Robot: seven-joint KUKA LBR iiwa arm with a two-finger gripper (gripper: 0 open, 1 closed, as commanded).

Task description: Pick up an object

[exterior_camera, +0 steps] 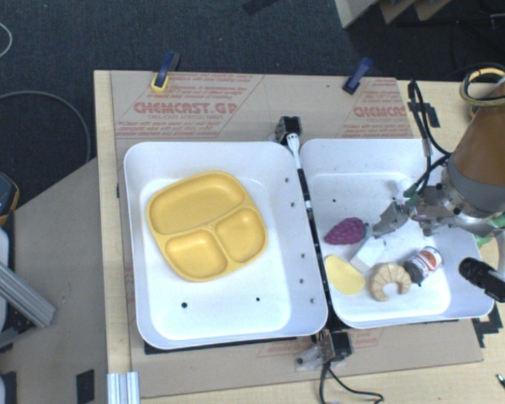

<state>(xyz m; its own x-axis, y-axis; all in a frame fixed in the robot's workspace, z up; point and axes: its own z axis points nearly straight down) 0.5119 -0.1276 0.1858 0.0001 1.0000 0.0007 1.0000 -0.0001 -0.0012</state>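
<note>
The right bin [353, 162] holds a purple bunch of grapes [346, 231], a pale yellow wedge [346, 275], a tan croissant [390, 280] and a small jar with a red label [423, 263]. My gripper [390, 220] hangs low over this bin, just right of the grapes and above the croissant. It reaches in from the right on the grey arm with the orange band [486, 146]. I see nothing held in it.
The left bin [143, 251] holds a yellow divided tray [206, 224]. A black rail with clips [301, 188] separates the two bins. Cables [421, 116] run along the right bin's far right side.
</note>
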